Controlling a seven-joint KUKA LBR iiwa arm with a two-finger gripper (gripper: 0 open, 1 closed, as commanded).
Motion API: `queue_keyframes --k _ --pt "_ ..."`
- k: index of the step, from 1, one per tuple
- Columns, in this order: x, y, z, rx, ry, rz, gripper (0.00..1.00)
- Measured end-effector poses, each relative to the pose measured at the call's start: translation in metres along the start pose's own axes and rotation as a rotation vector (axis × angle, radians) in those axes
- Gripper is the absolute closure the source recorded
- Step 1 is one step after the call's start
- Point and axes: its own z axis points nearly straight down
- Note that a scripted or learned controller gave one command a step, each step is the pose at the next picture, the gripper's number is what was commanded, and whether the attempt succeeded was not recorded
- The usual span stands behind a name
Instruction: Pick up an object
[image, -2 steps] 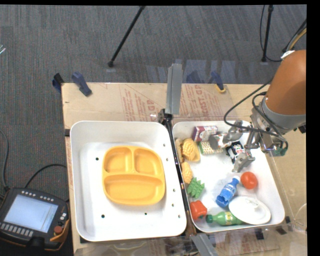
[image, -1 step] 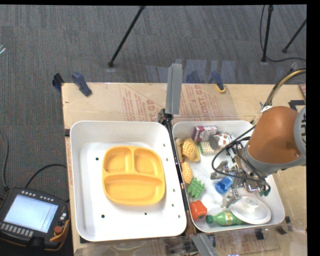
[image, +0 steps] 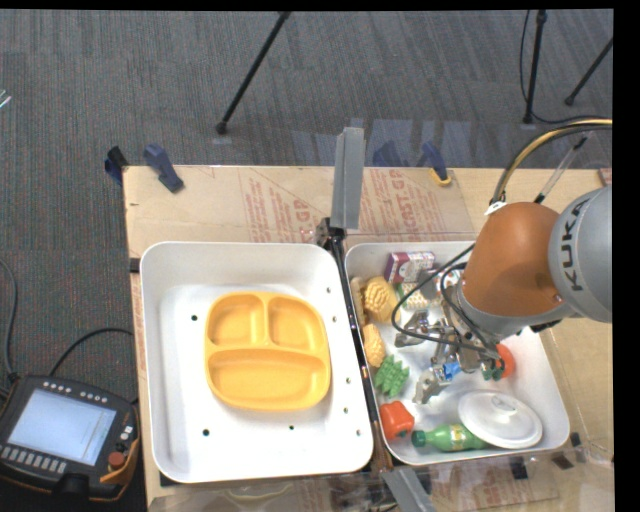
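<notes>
Gripper (image: 440, 375) half-hidden under wrist

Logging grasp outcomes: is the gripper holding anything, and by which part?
Cannot be told: the gripper hangs low over the right bin, with nothing visibly between its fingers.

The big grey arm segment (image: 600, 255) has a smooth rounded casing with "KUKA" in dark letters running down its side. Next to it bulges a glossy orange dome-shaped band (image: 510, 260), sitting just above the wrist. Below that the metal two-finger gripper (image: 440, 378) is a tangle of silvery brackets and thin fingers, with black cables looping around it and a small blue part near its middle. Behind the orange dome, a yellow-and-black hose (image: 545, 145) arcs upward.
</notes>
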Motion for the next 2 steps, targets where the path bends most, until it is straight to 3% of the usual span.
queue_keyframes --k 1,2 --pt "-0.001 0.001 -0.010 0.001 -0.001 -0.004 1.00" --pt "0.003 0.018 -0.038 0.002 -0.005 0.059 1.00"
